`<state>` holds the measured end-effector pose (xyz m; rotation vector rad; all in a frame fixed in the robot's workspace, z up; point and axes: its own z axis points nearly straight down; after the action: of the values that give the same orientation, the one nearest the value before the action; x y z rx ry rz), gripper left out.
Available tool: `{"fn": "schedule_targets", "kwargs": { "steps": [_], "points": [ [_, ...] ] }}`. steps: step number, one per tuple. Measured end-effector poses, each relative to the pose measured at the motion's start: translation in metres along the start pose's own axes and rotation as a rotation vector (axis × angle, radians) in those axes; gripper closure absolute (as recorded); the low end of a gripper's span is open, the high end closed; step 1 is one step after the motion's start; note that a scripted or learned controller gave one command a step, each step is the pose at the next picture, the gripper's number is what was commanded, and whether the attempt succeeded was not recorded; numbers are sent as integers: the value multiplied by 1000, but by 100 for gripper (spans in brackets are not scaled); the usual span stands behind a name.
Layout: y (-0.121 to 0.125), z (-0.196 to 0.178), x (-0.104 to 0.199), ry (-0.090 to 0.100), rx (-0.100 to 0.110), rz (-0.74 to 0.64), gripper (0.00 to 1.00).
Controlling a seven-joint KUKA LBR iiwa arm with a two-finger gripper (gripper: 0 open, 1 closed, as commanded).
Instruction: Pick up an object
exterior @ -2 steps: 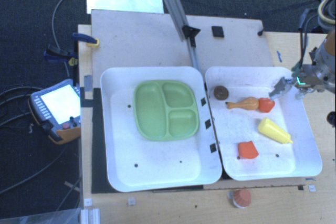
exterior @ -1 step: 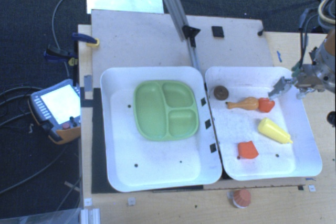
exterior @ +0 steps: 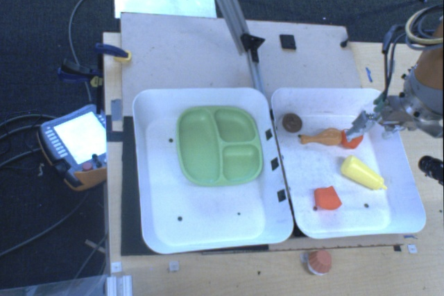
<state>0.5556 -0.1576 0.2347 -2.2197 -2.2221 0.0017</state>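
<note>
Right now gripper over small red object, finger state unclear.

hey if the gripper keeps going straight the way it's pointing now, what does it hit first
Most likely the orange-red toy right at the tip of the gripper, joined to the tan drumstick-shaped piece in the right bin. Height above it is unclear from this slanted view.

No readable text, label, brand or number shows on anything.
</note>
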Motion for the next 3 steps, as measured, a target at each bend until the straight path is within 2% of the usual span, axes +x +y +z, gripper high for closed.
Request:
{"fn": "schedule_targets", "kwargs": {
  "steps": [1,2,3],
  "points": [
    [-3,51,-10,0,0,0,0],
    [1,96,-3,1,0,0,0],
    [2,82,-4,-1,-6,0,100]
  ]
}}
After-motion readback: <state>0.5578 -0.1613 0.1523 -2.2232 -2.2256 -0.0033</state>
